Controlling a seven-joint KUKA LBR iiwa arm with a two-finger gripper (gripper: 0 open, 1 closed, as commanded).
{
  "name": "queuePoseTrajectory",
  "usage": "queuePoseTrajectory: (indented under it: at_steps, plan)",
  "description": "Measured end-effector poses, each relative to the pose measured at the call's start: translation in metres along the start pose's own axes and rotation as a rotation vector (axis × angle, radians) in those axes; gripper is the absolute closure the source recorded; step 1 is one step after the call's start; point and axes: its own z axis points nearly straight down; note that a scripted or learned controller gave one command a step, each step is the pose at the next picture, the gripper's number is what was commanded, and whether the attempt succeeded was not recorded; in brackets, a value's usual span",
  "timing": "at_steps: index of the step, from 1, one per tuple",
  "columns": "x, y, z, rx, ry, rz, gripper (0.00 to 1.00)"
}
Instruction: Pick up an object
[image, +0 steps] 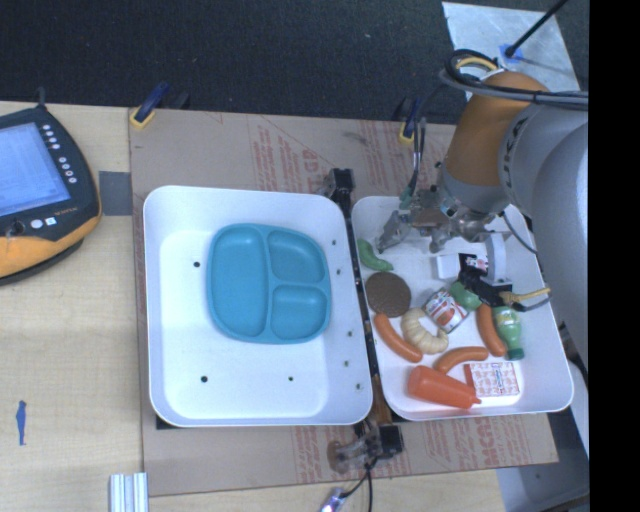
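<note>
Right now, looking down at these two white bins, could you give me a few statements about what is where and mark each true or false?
1. The blue divided plastic plate lies in the left white bin. True.
2. The orange toy carrot lies on the blue plate. False: it lies in the right white bin, near its front edge.
3. The round brown disc lies in the right bin. True.
4. The gripper hangs over the left bin. False: it is over the far end of the right bin.
5. A yellow handheld control pad rests on the bench left of the bins. True.
</note>
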Motion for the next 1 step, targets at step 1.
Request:
queuePoseTrajectory:
  at_steps: [1]
  plan:
    - [-0.0012,0.0000,-0.0105,0.001,0.000,-0.001,1.00]
